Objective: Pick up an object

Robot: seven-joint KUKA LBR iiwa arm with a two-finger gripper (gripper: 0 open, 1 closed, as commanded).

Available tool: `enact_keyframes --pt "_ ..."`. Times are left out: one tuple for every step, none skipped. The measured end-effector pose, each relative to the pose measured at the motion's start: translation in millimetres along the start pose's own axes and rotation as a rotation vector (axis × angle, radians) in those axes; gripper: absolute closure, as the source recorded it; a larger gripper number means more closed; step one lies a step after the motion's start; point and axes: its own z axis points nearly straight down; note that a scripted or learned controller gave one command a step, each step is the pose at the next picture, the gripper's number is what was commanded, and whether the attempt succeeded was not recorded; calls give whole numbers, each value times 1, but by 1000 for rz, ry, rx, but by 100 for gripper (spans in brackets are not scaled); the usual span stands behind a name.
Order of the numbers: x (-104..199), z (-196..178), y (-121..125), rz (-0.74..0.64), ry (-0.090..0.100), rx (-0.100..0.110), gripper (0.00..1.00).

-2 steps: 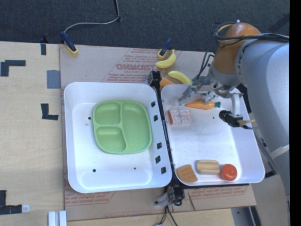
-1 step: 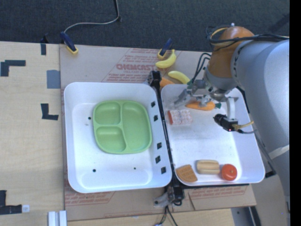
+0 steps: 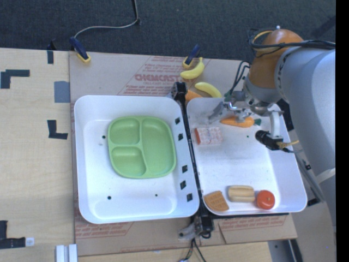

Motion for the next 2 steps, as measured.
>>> enact_keyframes --pt "-2 0 5 -1 3 7 0" --pt "-2 0 6 -1 2 5 0"
